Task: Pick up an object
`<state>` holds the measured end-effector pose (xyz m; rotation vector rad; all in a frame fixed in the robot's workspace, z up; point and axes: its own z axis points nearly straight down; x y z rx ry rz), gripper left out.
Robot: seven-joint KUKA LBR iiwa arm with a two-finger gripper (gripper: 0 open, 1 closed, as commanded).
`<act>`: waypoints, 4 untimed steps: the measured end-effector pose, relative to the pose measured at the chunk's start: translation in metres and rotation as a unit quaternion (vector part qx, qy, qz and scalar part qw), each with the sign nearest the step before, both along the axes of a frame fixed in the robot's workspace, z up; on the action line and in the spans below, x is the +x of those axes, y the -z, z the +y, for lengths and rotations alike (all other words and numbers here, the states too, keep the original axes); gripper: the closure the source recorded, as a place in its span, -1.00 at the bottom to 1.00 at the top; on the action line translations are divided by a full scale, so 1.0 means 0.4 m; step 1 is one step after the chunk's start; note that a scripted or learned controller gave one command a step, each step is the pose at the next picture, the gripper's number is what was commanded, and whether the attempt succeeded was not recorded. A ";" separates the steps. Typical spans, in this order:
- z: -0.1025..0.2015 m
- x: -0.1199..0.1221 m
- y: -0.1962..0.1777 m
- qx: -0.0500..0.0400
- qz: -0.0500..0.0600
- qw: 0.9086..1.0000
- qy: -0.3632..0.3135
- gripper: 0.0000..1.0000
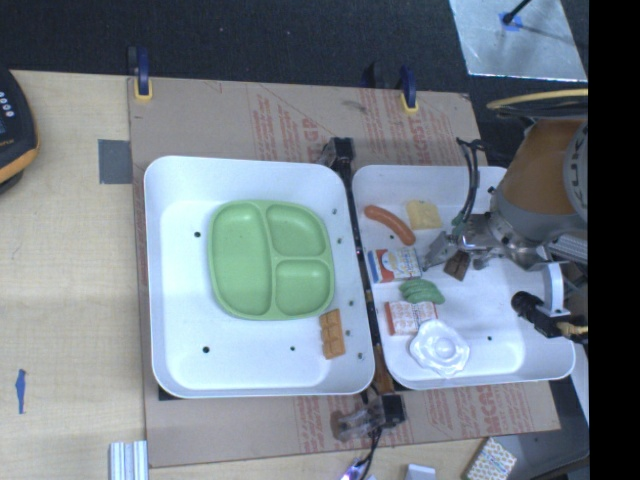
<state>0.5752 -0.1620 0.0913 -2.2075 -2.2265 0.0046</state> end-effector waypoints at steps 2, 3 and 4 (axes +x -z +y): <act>-0.062 0.023 -0.001 -0.001 0.000 1.000 0.002 -1.00; -0.024 0.022 -0.001 -0.001 0.000 1.000 0.001 -1.00; -0.028 0.022 -0.028 -0.001 0.000 1.000 0.000 1.00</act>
